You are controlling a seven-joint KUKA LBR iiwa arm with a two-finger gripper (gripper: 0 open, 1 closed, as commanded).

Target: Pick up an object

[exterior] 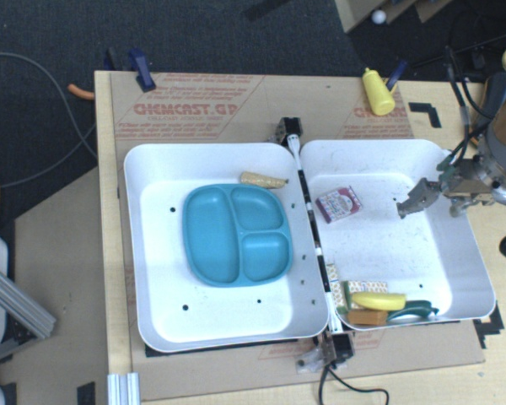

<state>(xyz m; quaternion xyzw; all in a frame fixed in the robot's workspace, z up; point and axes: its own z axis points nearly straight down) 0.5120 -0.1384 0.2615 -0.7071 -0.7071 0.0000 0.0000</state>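
My gripper [434,204] hangs over the right side of the right bin [455,251]. It is open, and only bare bin floor shows between its fingers. A small maroon and white packet [338,202] lies flat in the same bin, well to the gripper's left. In that bin's near left corner lies a pile: a yellow banana-shaped piece [378,300], a brown piece [367,316], a green-handled item [415,312] and a patterned box [347,288]. The left bin [152,226] holds a blue divided plate [236,233] and a tan bar [263,179] by its far wall.
A yellow clamp [377,92] and a blue clamp [141,69] grip the cardboard sheet behind the bins. The ridge where the two bins meet [308,218] runs down the middle. Cables trail at the far right by the arm.
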